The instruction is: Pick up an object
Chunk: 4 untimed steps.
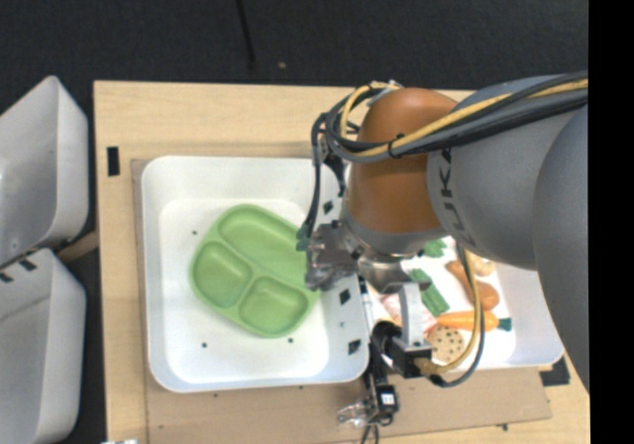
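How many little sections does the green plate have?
3 in the green plate, lying in the left bin: one at upper right, one at left, one at lower right. The gripper covers its right edge, so another might hide there.

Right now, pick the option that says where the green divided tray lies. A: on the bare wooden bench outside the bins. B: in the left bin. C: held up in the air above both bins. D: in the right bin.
B: the green divided tray rests flat on the floor of the left bin, while the right bin holds small orange and green items under the arm.
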### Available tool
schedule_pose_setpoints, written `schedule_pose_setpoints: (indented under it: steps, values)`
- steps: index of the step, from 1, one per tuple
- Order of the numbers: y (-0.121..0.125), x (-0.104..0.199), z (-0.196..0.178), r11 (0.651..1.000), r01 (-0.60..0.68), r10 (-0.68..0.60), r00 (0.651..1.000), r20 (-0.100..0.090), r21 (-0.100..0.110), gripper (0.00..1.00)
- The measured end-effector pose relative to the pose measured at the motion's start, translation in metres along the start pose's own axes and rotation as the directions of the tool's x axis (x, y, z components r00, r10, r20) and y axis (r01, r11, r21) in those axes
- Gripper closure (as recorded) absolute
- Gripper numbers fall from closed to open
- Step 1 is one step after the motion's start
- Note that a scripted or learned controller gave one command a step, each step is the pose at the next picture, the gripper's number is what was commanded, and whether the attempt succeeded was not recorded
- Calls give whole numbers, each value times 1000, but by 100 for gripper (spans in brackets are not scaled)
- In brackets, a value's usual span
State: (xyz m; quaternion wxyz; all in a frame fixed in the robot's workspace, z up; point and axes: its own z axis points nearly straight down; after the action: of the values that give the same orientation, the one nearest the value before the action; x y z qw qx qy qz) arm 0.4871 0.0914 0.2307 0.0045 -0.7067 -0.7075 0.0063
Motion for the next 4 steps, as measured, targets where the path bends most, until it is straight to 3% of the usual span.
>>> schedule_pose_setpoints:
  steps: [1, 2, 3, 4]
  values:
    - [2, -17, -153, 999, 1, -2, 1000, -5, -33, 100]
    - [1, -17, -155, 1000, 13, -13, 1000, 0, -19, 100]
    - [0, -8, 39, 1000, -2, 2, 1000, 1, 2, 100]
    - [2, 42, -136, 999, 7, -7, 1000, -10, -34, 100]
